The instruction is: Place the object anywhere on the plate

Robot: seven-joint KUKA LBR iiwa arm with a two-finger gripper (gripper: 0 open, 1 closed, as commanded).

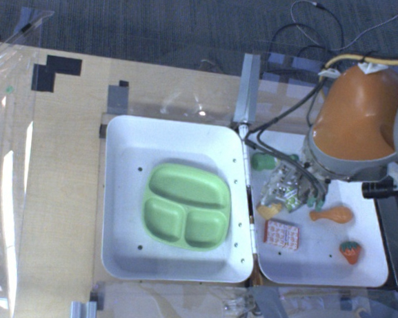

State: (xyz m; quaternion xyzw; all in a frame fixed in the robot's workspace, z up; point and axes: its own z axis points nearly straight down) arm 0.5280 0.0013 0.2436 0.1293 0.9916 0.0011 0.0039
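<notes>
Over the right bin (376,271), low, near its left wall: gripper (287,190), wrist bulk and orange band (359,113) above it. Jaw state impossible to tell, mechanism a blur of metal and wire. Just beneath and beside it, a small yellowish piece (269,210), perhaps the intended object, though hard to say. Close by: a green item (262,161), a patterned red-and-white flat block (281,235), an orange drumstick-shaped toy (332,215), a red strawberry toy (349,252). Probably poised for a pick, hence the low hover. Across the divide, in the left bin (115,203): green sectioned plate (186,206), three compartments, bare, waiting as the target.
</notes>
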